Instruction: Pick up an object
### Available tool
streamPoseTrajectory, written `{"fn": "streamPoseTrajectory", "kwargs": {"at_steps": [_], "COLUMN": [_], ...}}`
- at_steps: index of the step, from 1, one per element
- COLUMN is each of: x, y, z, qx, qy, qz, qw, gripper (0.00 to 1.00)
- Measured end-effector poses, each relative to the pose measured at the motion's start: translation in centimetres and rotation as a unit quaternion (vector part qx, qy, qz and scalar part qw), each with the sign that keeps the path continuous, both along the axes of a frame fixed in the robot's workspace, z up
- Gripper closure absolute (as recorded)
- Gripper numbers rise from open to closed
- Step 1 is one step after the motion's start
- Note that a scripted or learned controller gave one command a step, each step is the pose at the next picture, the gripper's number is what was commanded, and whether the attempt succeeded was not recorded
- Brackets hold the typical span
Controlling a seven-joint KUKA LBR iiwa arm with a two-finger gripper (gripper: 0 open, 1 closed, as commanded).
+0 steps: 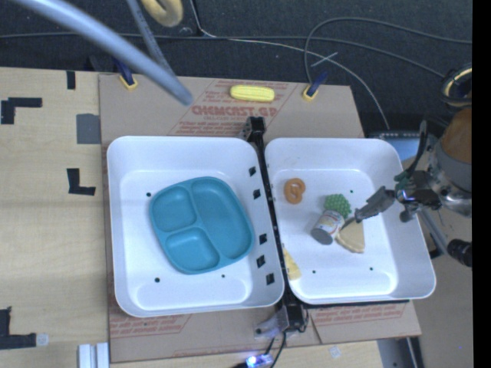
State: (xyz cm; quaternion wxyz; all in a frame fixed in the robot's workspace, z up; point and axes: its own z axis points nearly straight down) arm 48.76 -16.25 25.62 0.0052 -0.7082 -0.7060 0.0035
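The right bin holds several small objects in a cluster. An orange round piece lies near the bin's left wall. A green broccoli-like piece sits beside a small tin can lying on its side, and a tan wedge rests just right of the can. A yellow piece lies against the left wall. My gripper reaches in from the right, low over the bin, its tip just above the tan wedge and right of the broccoli. Nothing is visibly held.
The left bin holds a blue divided plate. A yellow banana-shaped toy lies on the cardboard behind the bins. A grey pole crosses the upper left. Cables run behind the right bin.
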Motion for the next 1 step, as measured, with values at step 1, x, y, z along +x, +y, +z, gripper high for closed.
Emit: {"fn": "streamPoseTrajectory", "kwargs": {"at_steps": [1], "x": [0.22], "y": [0.03], "z": [0.55], "qx": [-0.0012], "qy": [-0.005], "qz": [0.002], "qw": [1.0], "gripper": [0.0]}}
